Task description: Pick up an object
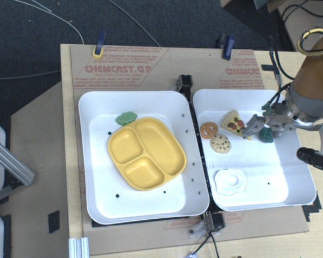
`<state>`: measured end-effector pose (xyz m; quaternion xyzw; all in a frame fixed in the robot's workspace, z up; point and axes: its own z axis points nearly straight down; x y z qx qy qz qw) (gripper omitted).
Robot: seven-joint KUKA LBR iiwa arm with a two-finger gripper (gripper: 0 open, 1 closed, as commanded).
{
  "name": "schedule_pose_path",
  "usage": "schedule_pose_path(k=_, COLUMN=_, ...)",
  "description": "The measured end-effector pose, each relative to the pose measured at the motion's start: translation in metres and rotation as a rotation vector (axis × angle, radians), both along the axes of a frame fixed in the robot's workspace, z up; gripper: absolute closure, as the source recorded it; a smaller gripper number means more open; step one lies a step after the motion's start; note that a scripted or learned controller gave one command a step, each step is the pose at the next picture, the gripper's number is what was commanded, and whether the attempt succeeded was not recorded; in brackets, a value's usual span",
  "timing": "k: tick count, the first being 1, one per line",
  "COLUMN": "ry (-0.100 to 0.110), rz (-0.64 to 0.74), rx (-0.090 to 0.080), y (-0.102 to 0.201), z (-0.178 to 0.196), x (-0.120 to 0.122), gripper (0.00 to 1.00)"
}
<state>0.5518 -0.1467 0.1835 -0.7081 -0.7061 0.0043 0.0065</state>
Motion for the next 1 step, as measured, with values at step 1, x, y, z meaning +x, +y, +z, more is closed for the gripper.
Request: schedule_pose_path(k=1, ry=-0.014, rz=0.003, rx=-0.002, y=0.0004, z=0.0076, x=0.0034, gripper=0.00)
